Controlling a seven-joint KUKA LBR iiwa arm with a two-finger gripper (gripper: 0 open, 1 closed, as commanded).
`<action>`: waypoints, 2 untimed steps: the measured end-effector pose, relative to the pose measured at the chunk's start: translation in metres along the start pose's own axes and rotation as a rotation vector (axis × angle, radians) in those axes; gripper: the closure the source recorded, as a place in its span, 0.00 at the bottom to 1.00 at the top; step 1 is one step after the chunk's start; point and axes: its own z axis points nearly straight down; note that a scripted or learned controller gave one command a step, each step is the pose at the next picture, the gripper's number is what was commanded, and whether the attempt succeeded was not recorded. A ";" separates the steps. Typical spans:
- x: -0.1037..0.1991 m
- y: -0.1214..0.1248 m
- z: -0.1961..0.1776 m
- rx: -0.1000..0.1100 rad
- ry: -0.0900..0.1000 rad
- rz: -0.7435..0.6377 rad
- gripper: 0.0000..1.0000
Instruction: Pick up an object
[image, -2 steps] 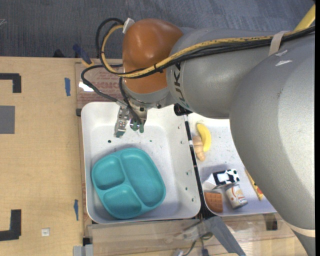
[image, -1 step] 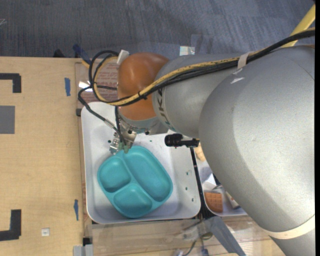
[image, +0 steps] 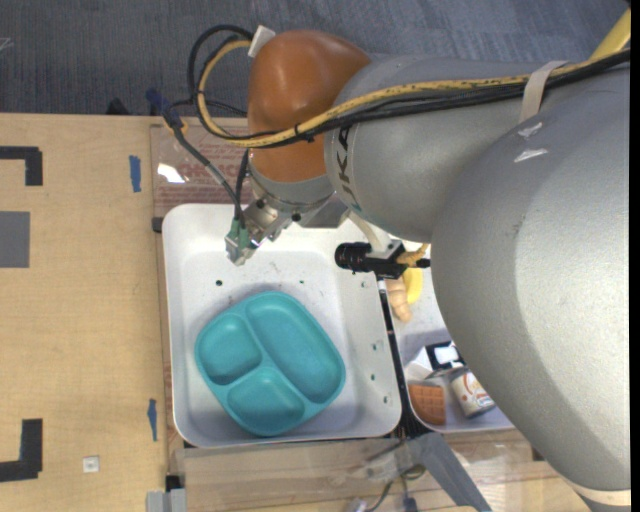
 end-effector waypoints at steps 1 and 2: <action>-0.005 -0.042 0.018 0.014 0.004 0.409 1.00; 0.027 -0.067 0.082 0.019 0.000 0.977 1.00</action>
